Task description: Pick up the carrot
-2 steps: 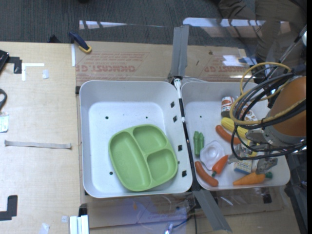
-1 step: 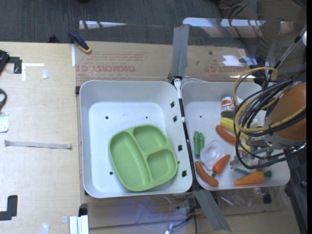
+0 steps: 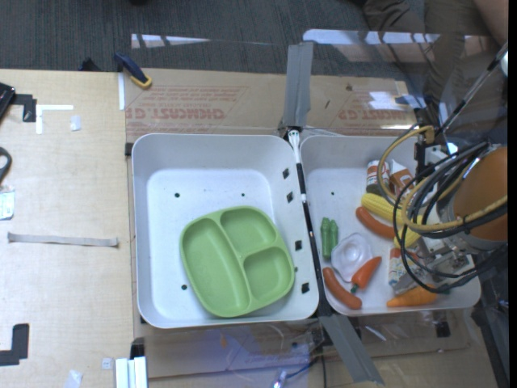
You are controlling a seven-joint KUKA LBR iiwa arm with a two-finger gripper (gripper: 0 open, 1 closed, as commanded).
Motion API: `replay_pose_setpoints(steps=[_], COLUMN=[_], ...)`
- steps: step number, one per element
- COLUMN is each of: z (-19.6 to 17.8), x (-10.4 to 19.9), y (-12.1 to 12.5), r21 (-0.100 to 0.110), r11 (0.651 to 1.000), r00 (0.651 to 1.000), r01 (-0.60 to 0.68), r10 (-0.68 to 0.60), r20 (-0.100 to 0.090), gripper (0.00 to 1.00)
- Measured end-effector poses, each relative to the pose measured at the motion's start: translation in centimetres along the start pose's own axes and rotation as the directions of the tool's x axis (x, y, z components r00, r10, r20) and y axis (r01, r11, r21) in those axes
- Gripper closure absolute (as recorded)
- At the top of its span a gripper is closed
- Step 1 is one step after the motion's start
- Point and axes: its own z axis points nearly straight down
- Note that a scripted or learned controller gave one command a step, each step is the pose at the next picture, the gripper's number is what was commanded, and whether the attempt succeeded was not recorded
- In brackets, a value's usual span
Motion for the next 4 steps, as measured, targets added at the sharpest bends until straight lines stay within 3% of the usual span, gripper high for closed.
replay_pose_setpoints(steps=[1,2,3,4], z=[-0.2,0.1,-8.7,-22.6], x=[0.1,-8.6,-1.0,1.0], y=[-0.2,-1.6,-1.3,-0.9], r21=[0.007,-0.003,0.0,0.002], r11=[0.95,0.88,0.726,0.682], r00=[0.95,0.88,0.726,0.682], r01=[0.312,0.476,0.688,0.732], r10=[-0.312,-0.476,-0.688,-0.732], r20=[-0.003,0.002,0.003,0.002], gripper=[0.0,0.0,0.0,0.0])
